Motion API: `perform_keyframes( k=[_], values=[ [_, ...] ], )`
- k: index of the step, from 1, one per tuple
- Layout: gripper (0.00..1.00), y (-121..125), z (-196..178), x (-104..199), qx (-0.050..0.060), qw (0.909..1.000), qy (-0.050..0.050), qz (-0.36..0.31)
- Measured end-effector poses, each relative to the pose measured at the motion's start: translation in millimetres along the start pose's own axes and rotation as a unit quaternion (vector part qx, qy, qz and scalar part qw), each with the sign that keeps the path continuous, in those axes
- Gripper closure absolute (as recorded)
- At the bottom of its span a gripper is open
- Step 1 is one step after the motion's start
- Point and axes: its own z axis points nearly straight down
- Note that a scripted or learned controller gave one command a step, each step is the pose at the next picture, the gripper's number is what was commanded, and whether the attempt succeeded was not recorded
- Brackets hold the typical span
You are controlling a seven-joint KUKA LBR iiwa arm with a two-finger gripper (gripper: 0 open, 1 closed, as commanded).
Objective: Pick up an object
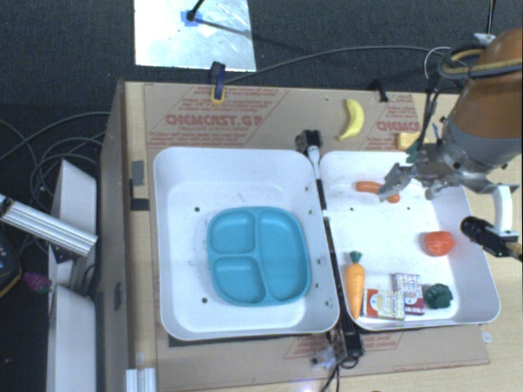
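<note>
In the right bin (478, 219) lie an orange-red sausage-shaped piece (369, 188), a red tomato (439, 242), a carrot (354, 280), some snack packets (396, 295) and a dark green piece (439, 295). My gripper (411, 188) hangs over the far part of this bin, open, with its fingers spread. Its left finger (393, 183) stands just beside the right end of the sausage-shaped piece. Nothing sits between the fingers. The tomato lies a little nearer the front than the gripper.
The left bin (176, 219) holds a blue divided plate (257, 254). A yellow banana (353, 118) lies on the cardboard behind the bins. A black cable and clamp (309, 142) sit at the divide between the bins.
</note>
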Motion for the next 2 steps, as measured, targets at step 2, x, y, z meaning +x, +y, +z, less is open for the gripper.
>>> perform_keyframes(
  k=[2],
  values=[
    [0.0, 31, 173, -116, -0.001, 1.0, -0.001, 0.001]
  ],
)
